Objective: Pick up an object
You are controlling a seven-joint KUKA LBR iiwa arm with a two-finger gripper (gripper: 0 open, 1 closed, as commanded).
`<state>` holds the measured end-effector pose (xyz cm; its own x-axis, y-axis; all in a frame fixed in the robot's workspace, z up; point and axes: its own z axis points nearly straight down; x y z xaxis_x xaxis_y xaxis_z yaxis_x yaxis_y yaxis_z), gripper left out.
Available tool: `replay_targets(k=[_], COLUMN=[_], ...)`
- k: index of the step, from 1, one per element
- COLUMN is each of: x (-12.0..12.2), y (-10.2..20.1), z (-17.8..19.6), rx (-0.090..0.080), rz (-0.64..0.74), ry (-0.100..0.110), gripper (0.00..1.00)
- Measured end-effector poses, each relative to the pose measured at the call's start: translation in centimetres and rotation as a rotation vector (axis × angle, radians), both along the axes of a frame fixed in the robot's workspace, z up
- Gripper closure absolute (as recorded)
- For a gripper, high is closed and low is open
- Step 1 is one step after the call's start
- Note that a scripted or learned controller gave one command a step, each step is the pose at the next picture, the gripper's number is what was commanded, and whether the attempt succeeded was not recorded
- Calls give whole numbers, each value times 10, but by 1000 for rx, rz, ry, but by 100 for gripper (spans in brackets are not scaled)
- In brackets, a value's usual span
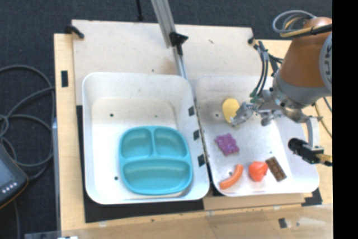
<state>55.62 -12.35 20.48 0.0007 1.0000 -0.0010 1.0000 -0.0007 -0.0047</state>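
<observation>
Looking down through the camera view, you see the gripper (pixel 241 117) low over the right bin (pixel 296 182), just right of the yellow object (pixel 230 108) at the bin's far left. Whether its fingers stand apart or together cannot be told at this resolution, and nothing is visibly clamped between them.

The candidate objects all lie in the right bin: the yellow object far, the purple object (pixel 227 144) near the middle, and the orange carrot-shaped piece (pixel 232 176), the red-orange object (pixel 257 170) and the brown block (pixel 276 169) along the near edge. The left bin (pixel 100 115) holds a teal divided tray (pixel 155 160).

Note the following risks:
- The yellow object looks rounded. If the fingers close off-centre, expect it to roll or squirt left toward the bin wall.
- A descent beside the object, not over it, would probably close on nothing.
- The near objects sit close together; a grasp there may nudge neighbours.
</observation>
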Motion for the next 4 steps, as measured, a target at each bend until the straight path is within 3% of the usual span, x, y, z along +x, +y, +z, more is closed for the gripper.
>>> replay_targets(k=[2, 3, 4], x=[4, 6, -1], y=[3, 1, 0], z=[-100, -85, -38], rx=[1, 0, 0], rz=[-3, -7, -3], ry=[0, -9, -11], gripper=[0, 100, 100])
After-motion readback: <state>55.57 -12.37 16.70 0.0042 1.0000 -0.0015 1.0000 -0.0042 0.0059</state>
